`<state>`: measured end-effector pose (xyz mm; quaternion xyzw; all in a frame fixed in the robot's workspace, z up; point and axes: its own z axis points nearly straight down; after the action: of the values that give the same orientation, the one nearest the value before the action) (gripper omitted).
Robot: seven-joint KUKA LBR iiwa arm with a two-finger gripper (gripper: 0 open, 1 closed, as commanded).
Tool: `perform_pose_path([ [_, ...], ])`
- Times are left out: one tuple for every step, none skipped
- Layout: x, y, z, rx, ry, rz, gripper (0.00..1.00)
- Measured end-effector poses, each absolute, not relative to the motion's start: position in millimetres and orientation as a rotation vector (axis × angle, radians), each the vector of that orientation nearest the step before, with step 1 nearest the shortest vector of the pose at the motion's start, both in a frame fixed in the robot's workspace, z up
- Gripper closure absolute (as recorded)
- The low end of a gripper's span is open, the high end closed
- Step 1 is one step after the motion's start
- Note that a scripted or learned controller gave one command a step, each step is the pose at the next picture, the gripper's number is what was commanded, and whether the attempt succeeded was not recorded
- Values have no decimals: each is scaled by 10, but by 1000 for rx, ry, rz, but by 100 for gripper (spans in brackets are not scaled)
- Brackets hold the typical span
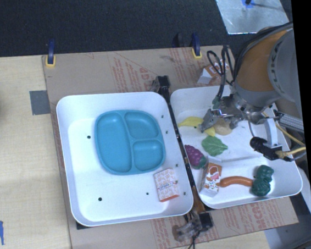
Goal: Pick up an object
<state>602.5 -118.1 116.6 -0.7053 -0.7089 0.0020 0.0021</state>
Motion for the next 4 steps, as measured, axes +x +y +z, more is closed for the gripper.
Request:
perform_pose_path([
  [5904,-1113,915,-2215,-2224,5,0],
  [5945,-1457,922,-2218,-2224,2,0],
  [5504,-1726,918,-2216,-2224,4,0],
  [4931,-1939,920,-2215,-2225,4,0],
])
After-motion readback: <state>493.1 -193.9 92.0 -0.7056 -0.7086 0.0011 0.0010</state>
